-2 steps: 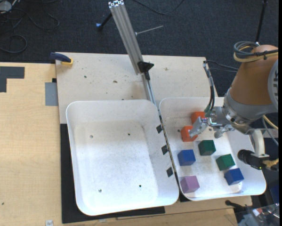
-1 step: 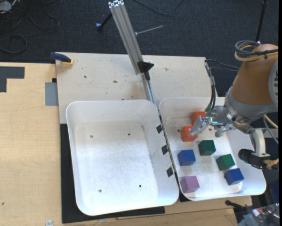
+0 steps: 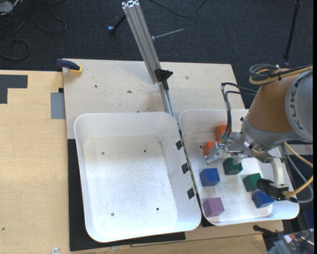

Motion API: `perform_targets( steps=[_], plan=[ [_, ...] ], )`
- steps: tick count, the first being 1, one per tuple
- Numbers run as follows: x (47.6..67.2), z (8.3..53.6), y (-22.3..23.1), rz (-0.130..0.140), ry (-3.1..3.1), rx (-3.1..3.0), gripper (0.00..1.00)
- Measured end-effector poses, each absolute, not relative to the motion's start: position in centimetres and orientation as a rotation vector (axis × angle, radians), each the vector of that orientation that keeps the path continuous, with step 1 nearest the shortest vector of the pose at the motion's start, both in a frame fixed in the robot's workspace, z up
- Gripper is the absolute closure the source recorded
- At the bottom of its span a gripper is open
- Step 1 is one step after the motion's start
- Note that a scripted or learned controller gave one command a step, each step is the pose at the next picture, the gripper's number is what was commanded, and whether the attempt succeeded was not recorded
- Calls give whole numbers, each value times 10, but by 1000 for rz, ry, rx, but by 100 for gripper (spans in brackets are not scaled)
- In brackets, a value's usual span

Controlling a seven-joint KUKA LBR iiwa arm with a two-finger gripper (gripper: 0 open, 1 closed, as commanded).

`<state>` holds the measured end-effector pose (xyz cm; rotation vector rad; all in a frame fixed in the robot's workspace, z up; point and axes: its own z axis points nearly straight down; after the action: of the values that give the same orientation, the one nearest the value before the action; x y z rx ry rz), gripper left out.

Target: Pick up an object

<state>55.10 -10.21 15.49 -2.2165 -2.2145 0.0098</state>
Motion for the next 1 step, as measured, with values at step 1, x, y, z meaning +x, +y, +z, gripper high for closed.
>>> perform_targets(
  steps=[1],
  plan=[
    [544, 97, -95, 3, -2217, -2219, 0]
  ],
)
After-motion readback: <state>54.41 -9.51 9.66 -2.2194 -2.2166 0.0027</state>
